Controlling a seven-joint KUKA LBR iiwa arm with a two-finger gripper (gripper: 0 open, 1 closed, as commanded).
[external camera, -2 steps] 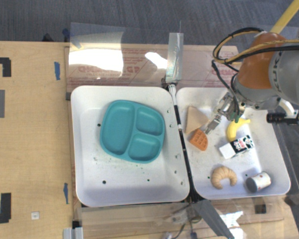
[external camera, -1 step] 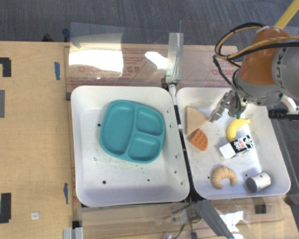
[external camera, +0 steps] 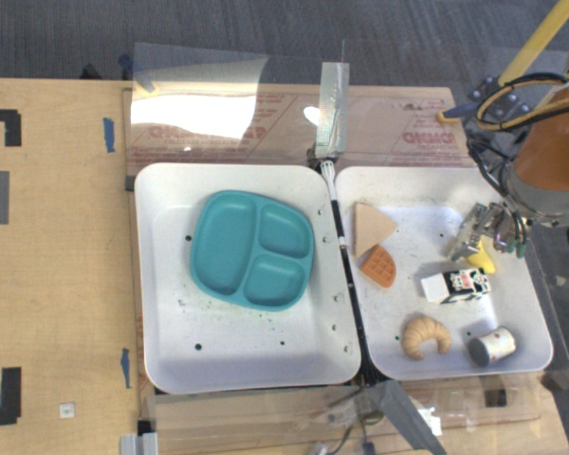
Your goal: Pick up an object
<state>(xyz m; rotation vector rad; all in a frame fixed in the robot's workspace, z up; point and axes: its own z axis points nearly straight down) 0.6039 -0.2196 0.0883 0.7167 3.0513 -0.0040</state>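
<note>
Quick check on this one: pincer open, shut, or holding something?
Pincer: cannot be told. It hangs low over the right bin, near a small yellow thing, with nothing visibly held.

We note glossy white plastic bins [external camera: 161,197], a matt teal plastic divided plate [external camera: 251,250], a pale wood desk [external camera: 57,254], and clear shiny sheeting [external camera: 199,112] behind.
</note>
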